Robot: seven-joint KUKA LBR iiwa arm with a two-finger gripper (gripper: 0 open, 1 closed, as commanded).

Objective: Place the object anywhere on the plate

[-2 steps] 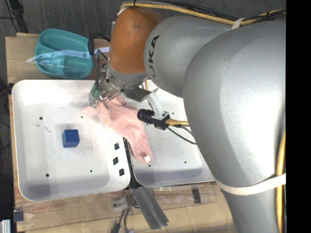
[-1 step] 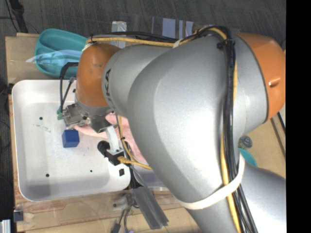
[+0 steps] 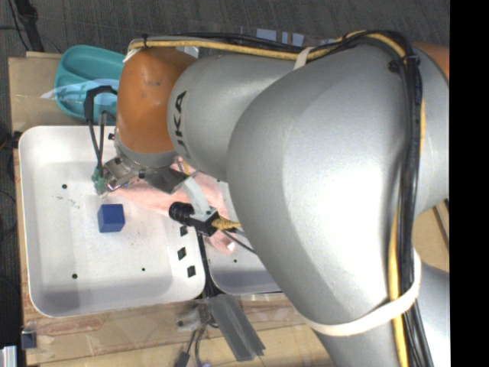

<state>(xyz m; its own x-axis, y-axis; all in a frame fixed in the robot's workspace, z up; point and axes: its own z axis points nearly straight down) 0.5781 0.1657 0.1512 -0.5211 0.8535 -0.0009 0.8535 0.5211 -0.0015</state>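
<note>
Blue cube [image 3: 111, 218] lies in left bin [image 3: 46, 205], beside pink plate [image 3: 164, 199]

A single fixed camera looks down on the bench at a slant. The arm [image 3: 306, 167] enters from the right, close to the lens, and covers most of the frame. The left bin [image 3: 46, 205] lies farther off, at the lower left.
</note>
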